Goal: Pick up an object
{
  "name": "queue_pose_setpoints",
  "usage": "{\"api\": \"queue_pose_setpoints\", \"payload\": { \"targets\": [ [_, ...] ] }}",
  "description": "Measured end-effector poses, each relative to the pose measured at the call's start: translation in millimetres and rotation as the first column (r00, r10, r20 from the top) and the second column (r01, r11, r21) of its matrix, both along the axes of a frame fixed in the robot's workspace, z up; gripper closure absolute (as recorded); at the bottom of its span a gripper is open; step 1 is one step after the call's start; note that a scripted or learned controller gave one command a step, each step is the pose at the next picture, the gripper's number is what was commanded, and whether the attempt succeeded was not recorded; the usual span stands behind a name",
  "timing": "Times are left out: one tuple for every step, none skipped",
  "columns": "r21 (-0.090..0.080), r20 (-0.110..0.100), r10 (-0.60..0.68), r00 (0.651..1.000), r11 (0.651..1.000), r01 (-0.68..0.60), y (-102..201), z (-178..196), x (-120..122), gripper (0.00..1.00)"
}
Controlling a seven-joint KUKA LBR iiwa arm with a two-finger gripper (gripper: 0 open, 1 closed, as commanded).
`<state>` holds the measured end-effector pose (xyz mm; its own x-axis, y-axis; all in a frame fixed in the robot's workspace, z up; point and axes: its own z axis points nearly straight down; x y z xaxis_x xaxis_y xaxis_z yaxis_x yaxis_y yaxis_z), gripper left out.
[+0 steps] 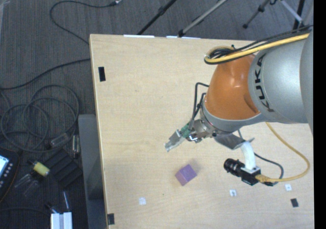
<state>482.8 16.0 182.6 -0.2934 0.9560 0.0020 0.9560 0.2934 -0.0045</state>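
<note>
Here a purple block [186,174] lies alone on the pale wooden board [132,121]; the gripper [174,142] hangs just above and left of it, apart from it; its finger spacing cannot be told.

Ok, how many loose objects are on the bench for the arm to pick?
1. A purple block lies near the front of the bench, below and slightly right of the gripper, apart from it. The arm covers the bench's right side, so more may be hidden there.
</note>
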Motion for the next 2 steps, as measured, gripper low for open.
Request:
{"api": "queue_pose_setpoints", "payload": {
  "targets": [
    [0.0, 0.0, 0.0, 1.0, 1.0, 0.0, 0.0, 0.0, 0.0, 0.0],
    [0.0, 0.0, 0.0, 1.0, 1.0, 0.0, 0.0, 0.0, 0.0, 0.0]
  ]
}}
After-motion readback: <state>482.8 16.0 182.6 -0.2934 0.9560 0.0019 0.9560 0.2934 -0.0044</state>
